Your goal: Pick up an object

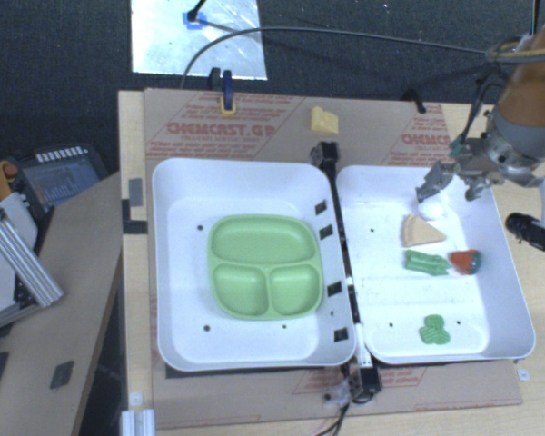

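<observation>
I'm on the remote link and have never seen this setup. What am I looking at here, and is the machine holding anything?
One camera looks down at a slant on a bench with two shallow white bins. The grey arm with the orange band comes in from the right; its hand hangs over the far part of the right bin. The left bin holds a green divided plate. The right bin holds small toy foods: a white piece just below the hand, a tan wedge, a green piece, a red piece and another green piece. I see nothing clearly between its fingers, so I would not count anything as held.
</observation>
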Controlling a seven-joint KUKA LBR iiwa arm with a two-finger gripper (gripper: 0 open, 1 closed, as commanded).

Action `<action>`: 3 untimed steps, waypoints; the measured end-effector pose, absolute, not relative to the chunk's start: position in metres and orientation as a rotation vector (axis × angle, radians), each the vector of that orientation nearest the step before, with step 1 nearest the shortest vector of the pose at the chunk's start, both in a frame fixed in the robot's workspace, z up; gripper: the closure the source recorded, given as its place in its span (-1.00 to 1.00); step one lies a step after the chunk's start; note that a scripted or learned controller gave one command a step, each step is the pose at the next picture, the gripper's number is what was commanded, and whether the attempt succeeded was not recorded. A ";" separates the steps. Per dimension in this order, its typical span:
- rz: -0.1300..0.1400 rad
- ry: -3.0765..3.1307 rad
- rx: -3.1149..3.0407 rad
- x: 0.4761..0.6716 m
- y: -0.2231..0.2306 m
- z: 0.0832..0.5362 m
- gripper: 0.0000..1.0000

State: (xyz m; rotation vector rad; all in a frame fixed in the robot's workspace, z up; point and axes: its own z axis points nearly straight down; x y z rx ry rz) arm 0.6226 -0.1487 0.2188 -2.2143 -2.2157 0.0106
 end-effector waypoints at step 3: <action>0.000 -2.223 -2.221 0.618 -0.153 0.140 -1.00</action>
